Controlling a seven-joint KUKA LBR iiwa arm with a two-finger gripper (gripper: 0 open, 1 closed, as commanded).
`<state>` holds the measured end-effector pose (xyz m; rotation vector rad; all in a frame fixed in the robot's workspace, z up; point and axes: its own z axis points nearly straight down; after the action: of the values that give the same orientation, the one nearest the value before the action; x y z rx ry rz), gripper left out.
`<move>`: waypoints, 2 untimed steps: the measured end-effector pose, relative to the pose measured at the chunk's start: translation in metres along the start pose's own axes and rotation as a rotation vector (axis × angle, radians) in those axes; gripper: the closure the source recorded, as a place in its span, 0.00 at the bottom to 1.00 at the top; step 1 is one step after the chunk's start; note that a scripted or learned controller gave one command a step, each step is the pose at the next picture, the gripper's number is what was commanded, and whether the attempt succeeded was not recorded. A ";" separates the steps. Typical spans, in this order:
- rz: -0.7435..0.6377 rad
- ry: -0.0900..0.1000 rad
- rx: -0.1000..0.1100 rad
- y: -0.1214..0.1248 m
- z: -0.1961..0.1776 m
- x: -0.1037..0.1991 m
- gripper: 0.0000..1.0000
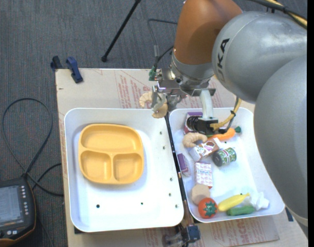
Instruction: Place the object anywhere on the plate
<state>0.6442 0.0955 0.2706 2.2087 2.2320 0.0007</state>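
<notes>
The gripper (159,106) grips a tan object (158,111) above the bins' shared edge, right of the plate (111,153).

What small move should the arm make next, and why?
Probably travel left and toward the camera: the gripper sits at the far edge between the bins, a small tan object at its tip, while the yellow plate lies in the left bin.

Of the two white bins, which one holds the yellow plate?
The left bin holds the yellow plate, which has three compartments. The right bin holds many small items such as a tomato and a banana.
</notes>
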 end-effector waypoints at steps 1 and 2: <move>-0.007 0.000 -0.002 0.000 -0.010 0.001 1.00; -0.014 -0.001 -0.003 0.001 -0.019 0.002 1.00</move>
<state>0.6447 0.0976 0.2899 2.1913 2.2456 0.0034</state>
